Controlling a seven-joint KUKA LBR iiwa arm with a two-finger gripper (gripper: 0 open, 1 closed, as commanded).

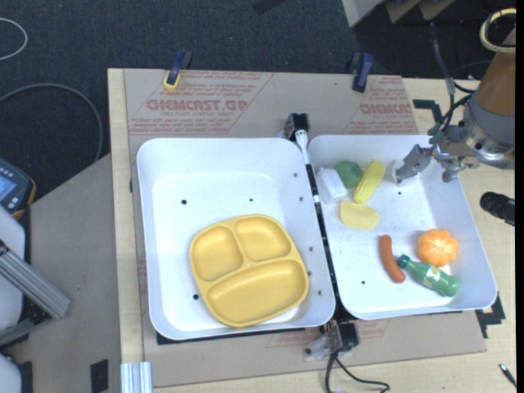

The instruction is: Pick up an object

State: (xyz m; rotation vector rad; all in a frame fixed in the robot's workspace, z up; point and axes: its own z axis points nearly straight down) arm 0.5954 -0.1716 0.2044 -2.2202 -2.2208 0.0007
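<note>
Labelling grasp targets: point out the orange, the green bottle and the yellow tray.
orange (437, 247): camera view, middle of the fruit's top.
green bottle (430, 276): camera view, middle of its body.
yellow tray (248, 269): camera view, ridge between its compartments.

Arm (497, 109): orange band above a grey metallic wrist, thin green and dark cables alongside; grey metal gripper (412, 164).

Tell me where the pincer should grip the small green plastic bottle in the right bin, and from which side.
Grip the small green plastic bottle across its body's middle, coming straight down. It lies flat near the right white bin's front edge, neck toward the orange-red sausage; the round orange fruit crowds its far side, so close across the width.
</note>
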